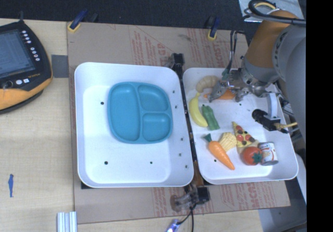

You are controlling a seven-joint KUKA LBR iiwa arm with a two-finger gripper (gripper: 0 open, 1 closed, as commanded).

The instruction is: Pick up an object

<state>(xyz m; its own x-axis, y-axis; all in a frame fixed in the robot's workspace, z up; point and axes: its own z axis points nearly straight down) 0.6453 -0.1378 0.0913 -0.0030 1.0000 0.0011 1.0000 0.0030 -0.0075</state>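
Gripper [225, 92] low at right bin's [283, 174] far edge over orange piece [227, 95]; finger state unclear; banana [196, 112] just beside.

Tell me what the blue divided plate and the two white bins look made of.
Blue divided plate: likely moulded plastic, matte finish; uniform colour, soft rounded compartment ridges. The left white bin and right white bin: probably thin formed plastic, smooth and slightly glossy; rounded corners and shallow curved walls suggest it, though coated metal is possible.
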